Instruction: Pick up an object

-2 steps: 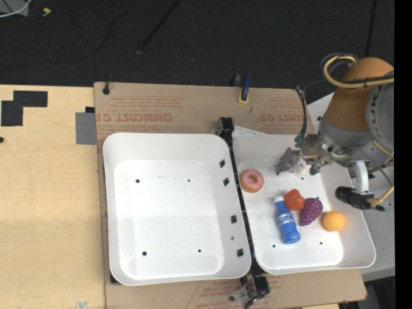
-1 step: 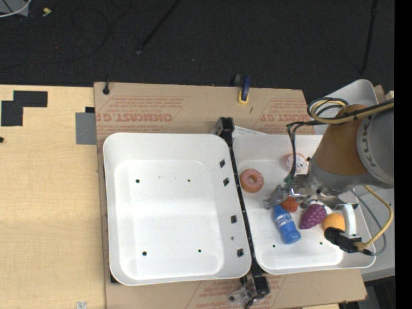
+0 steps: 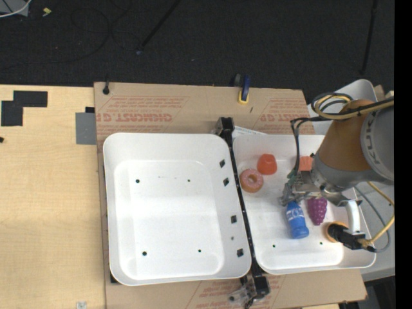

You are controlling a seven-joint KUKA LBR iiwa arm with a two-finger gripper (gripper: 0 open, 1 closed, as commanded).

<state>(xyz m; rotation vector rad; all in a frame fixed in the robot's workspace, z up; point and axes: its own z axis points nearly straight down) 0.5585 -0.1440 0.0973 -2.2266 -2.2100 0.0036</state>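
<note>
Two bins lie side by side; the gripper [image 3: 297, 188], its state impossible to tell, hangs low right of centre over the bottle [image 3: 296, 220], seemingly its target.

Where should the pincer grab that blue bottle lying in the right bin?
Probably across the middle of the blue bottle, coming straight down from above. It lies flat on its side, lengthwise toward the bin's near wall, so its narrow width suits the fingers. The purple grape bunch crowds its right side, so stay centered.
</note>
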